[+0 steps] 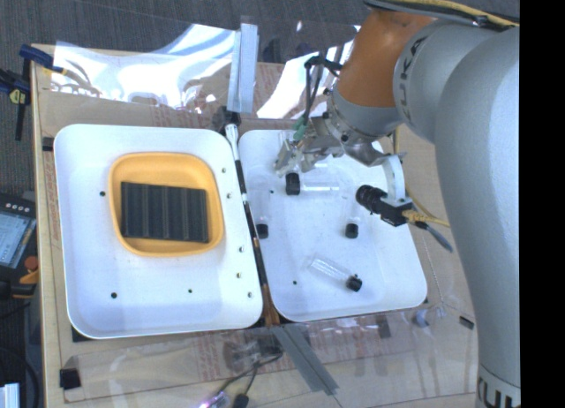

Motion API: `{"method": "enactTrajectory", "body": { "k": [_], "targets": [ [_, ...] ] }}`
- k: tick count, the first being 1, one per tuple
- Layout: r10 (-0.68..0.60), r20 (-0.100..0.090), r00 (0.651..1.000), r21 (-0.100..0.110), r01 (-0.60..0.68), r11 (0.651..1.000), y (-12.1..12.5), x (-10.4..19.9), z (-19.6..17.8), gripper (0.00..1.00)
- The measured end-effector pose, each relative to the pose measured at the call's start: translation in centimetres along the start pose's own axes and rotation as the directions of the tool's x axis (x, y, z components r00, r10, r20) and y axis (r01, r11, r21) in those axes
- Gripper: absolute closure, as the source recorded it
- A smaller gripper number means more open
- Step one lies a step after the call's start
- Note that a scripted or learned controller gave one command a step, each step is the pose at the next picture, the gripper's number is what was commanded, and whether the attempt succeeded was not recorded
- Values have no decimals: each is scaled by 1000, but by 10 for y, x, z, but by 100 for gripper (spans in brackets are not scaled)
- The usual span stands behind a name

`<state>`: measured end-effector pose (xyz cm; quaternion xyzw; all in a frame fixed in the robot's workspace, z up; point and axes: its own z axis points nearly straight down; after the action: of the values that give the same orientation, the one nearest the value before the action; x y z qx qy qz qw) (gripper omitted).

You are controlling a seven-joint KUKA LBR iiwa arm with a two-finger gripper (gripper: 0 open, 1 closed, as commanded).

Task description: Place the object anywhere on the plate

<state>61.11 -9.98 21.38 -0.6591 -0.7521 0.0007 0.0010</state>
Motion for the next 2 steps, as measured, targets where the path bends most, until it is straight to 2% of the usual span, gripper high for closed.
{"method": "enactTrajectory", "body": {
  "k": [1,2],
  "targets": [
    [-186,1,983,-2,186,983,29,60,-6,100],
    [-358,-1,934,2,358,934,14,93,22,100]
  ]
}}
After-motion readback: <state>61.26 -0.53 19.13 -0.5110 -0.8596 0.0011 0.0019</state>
